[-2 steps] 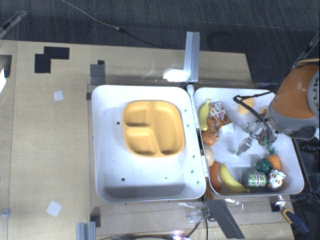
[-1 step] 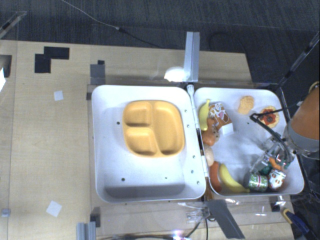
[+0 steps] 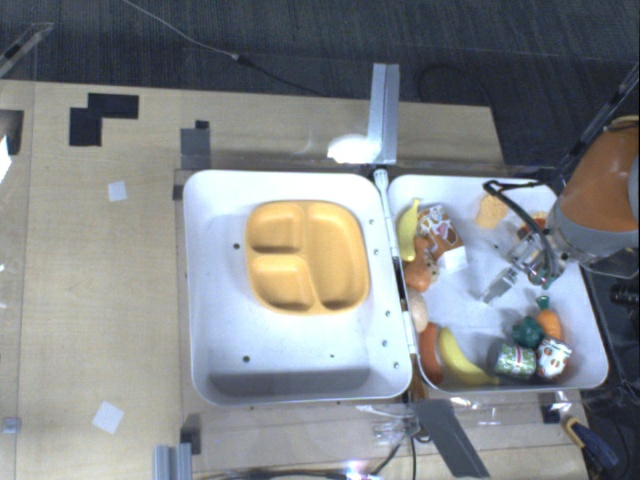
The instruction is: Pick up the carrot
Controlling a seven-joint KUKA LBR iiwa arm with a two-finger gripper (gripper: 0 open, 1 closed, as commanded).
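Nearest the lens, along the right bin's [image 3: 470,268] front wall, lie a banana [image 3: 462,359], a green can [image 3: 516,360] and a small white packet [image 3: 555,358], crowded together. Just behind them sits the carrot [image 3: 548,324], orange with a green top at its left end, its axis running roughly left-right, close to the bin's right wall. From the camera view the gripper [image 3: 507,280] hangs just up and left of it, apart from it, fingers spread and holding nothing. I judge a short shift toward the front-right is needed. Room is tight: can and packet touch the carrot's front side. On the left, another bin [image 3: 215,268] holds a yellow divided plate [image 3: 305,256].
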